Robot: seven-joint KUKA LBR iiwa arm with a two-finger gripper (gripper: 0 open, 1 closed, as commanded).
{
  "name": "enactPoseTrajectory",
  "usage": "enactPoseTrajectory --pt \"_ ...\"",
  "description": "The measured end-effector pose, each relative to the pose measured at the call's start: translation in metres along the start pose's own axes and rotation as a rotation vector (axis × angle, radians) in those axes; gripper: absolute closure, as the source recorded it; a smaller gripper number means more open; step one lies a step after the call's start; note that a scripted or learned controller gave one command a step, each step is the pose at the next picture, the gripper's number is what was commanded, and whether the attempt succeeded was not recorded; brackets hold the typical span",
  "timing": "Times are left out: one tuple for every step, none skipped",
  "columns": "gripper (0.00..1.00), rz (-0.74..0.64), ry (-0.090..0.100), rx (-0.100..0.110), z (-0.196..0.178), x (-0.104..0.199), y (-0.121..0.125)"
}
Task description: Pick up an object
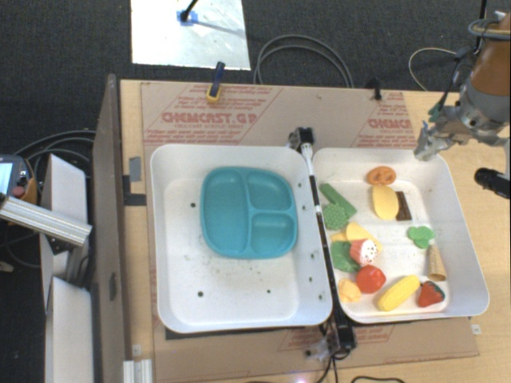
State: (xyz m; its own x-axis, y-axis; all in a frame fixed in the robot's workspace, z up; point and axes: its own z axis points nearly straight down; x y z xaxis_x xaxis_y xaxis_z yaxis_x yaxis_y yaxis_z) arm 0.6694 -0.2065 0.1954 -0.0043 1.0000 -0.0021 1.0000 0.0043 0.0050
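Hovering over the far right corner of the right bin (459, 206), the pincer (425, 148) was seen from above; whether it was apart or together could not be told, and nothing was seen in it. The toy foods were found in that bin: an orange slice (382, 175), a yellow piece (385, 203), a tomato (370, 278), a banana (398, 293), a strawberry (430, 294) and green leaves (337, 206). All were judged light, rigid, smooth plastic, likely to slip. The tomato was judged the best candidate: rounded and best taken across its middle, though neighbours crowd it. A teal tray (247, 212) lay in the left bin (172, 214) on the table (239, 110).
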Motion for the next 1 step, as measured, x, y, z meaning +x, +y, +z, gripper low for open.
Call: enactPoseTrajectory --pt "1.0 0.0 0.0 0.0 -0.0115 0.0047 0.0002"
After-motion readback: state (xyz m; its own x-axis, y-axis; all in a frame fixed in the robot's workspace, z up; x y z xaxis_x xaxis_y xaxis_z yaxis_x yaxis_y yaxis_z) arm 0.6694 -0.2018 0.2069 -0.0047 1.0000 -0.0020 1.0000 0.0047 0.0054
